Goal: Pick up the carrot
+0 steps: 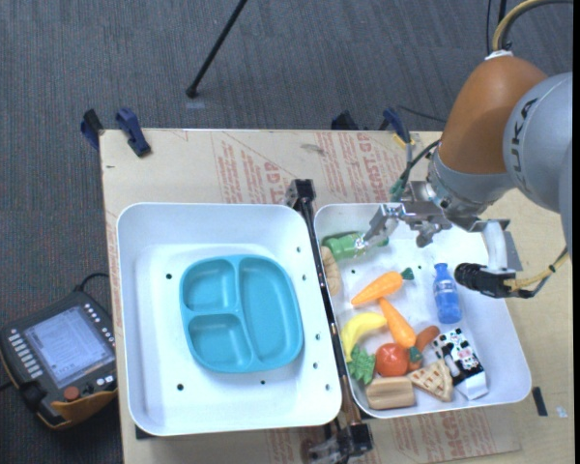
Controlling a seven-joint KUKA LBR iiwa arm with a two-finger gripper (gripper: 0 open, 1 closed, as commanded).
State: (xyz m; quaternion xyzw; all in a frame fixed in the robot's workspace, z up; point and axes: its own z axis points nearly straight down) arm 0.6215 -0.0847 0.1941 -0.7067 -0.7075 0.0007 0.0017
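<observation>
Gripper [403, 222] poised over the back of the right bin [518, 356], fingers hidden under the wrist hardware: spread or pressed together, impossible to tell. Just below and nearer the camera, two carrots: one [378, 288] lying crosswise, another [398, 323] slanting toward the tomato [391, 359]. Blue bottle [447, 294] beside them, green packet [341, 246] to the gripper's left.

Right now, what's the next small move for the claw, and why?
Probably shift the claw down the picture toward the carrots and lower it. It hangs over the upper part of the right bin, near the green vegetable. Two carrots lie below it: one slanted beside the blue bottle, another just under it by the banana. The upper one looks nearer.
</observation>
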